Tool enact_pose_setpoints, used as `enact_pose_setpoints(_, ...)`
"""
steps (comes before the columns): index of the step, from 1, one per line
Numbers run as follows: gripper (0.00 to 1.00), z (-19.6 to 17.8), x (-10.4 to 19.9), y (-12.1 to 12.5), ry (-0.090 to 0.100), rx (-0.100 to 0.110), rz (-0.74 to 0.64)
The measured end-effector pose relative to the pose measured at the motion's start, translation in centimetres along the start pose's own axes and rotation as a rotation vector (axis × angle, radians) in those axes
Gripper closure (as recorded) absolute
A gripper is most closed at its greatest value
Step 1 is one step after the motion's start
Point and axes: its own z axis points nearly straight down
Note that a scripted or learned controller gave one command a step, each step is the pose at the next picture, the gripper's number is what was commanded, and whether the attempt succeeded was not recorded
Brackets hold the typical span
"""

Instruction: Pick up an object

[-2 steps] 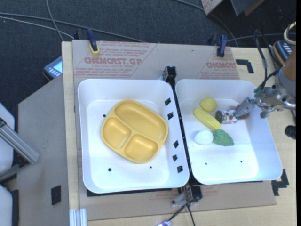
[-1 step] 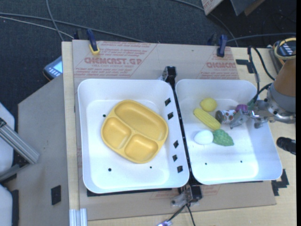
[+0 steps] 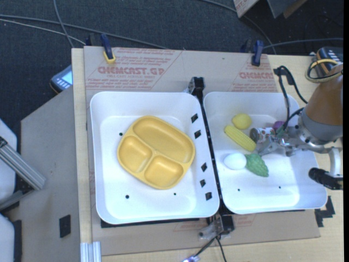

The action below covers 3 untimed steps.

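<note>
The right bin (image 3: 283, 192) holds a round yellow fruit (image 3: 241, 120), a yellow corn cob (image 3: 240, 138), a white egg (image 3: 235, 161) and a green leafy vegetable (image 3: 257, 165). A small purple item (image 3: 278, 125) peeks out beside the arm. My gripper (image 3: 264, 142) is low in this bin, just right of the corn cob and just above the green vegetable. Nothing is seen held in it. The grey arm with its orange band (image 3: 326, 103) comes in from the right.
The left bin (image 3: 103, 146) holds a yellow divided plate (image 3: 156, 151). A black divider with clips (image 3: 200, 141) runs between the bins. Cables (image 3: 283, 78) trail over the right bin's far rim. Blue clamps (image 3: 107, 48) hold the board at the back.
</note>
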Motion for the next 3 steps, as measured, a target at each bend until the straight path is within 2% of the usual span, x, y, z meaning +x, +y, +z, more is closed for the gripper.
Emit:
enact_pose_setpoints(1,1.0,-1.4,0.0,0.2,-0.002,-0.006,0.0)
enact_pose_setpoints(3,1.0,-13.0,-0.9,0.3,-0.005,-0.012,-0.001)
